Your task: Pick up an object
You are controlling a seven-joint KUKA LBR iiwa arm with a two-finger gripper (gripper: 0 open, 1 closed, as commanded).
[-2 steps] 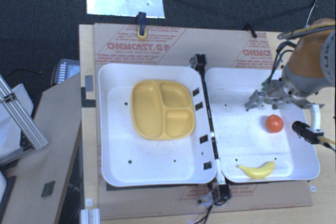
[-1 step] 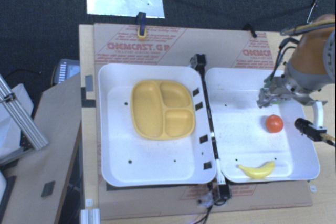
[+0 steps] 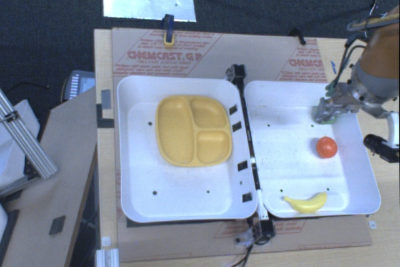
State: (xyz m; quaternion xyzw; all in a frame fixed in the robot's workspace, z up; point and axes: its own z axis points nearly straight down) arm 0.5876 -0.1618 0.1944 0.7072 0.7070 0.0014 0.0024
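Note:
An orange-red ball rests on the floor of the right bin, towards its right side. A yellow banana lies near that bin's front edge. My gripper hangs over the right bin's far right part, just above and behind the ball, with nothing seen between its fingers. The arm enters from the right edge, its orange band visible above the wrist.
The left bin holds a yellow divided plate in its middle. A black divider strip runs between the two bins. A black fixture sticks in beside the right bin's right rim.

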